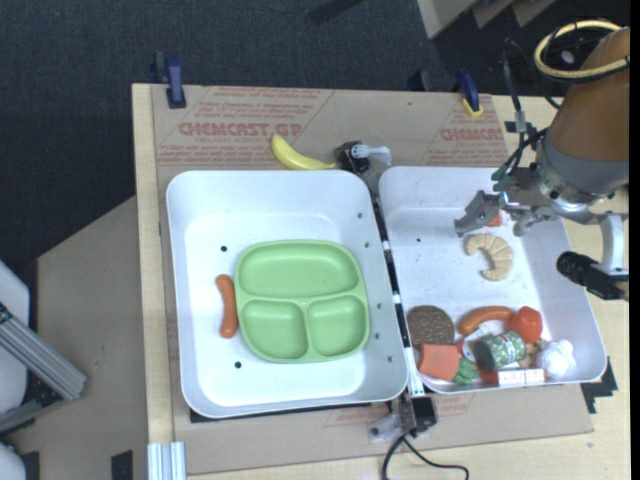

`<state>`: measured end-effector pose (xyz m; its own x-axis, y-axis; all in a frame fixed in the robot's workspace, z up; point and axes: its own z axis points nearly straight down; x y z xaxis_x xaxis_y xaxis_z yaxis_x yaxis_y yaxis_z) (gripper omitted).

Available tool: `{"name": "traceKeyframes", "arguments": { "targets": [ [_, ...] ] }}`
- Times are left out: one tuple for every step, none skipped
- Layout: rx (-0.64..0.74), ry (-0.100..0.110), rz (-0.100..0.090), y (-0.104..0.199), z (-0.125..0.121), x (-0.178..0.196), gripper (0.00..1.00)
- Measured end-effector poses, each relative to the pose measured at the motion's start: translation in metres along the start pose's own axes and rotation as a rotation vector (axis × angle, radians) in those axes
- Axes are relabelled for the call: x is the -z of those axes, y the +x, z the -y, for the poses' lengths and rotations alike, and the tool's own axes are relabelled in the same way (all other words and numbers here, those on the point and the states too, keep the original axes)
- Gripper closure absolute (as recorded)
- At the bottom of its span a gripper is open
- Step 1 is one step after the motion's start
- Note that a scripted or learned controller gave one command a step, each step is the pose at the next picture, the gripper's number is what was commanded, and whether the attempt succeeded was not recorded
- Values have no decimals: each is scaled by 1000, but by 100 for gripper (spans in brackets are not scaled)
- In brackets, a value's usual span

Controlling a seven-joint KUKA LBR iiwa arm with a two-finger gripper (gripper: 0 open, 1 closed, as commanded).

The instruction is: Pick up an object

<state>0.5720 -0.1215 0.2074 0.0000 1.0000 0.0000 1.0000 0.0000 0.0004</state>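
My gripper (483,216) hangs over the upper part of the right bin (420,193), its grey fingers just above and left of a tan croissant (492,255). Nothing shows between the fingers. Lower in the same bin lie a brown round patty (430,324), an orange sausage (483,318), a red piece (525,322), an orange block (438,359), a green and white can (500,351) and a small white ball (556,358).
The left bin (200,218) holds a green divided plate (300,300) and an orange sausage (227,305) to its left. A yellow banana (298,156) lies on the board behind the bins. Blue clamps (174,80) grip the board's far edge.
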Motion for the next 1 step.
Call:
{"name": "traceKeyframes", "arguments": {
  "targets": [
    [-6,13,-1,-51,32,-118,0]
  ]
}}
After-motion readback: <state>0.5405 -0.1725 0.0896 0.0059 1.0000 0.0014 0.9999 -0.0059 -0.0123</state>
